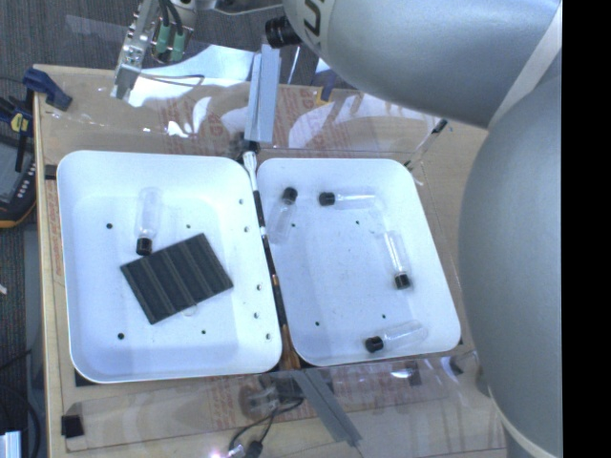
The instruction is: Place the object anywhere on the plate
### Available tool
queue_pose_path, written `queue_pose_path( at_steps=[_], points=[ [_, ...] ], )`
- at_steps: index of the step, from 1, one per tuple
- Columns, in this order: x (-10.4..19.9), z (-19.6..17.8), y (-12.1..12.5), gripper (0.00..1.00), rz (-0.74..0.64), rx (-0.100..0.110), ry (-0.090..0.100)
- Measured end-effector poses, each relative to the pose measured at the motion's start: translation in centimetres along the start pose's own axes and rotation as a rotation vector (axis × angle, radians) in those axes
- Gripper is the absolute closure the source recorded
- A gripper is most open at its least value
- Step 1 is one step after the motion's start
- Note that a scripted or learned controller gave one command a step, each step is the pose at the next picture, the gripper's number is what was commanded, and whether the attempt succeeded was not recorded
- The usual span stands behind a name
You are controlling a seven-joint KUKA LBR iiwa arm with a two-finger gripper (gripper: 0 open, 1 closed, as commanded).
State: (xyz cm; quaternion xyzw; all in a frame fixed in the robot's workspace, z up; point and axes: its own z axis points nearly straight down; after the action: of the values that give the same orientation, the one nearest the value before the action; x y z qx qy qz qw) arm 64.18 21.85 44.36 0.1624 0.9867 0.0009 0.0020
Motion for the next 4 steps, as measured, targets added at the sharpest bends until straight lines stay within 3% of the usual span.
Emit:
queue_pose_path(
  at_steps=[1, 2, 3, 4],
  points=[
    [5.2, 4.1, -2.0, 1.00, -0.112, 0.003, 0.004],
    [11.3, 9.7, -7.0, 1.00, -0.057, 0.005, 0.004],
    [9.5, 17.5, -3.3, 1.00, 0.623, 0.010, 0.006],
    [12.2, 7.1, -9.5, 1.00, 1.009, 0.004, 0.002]
  ],
)
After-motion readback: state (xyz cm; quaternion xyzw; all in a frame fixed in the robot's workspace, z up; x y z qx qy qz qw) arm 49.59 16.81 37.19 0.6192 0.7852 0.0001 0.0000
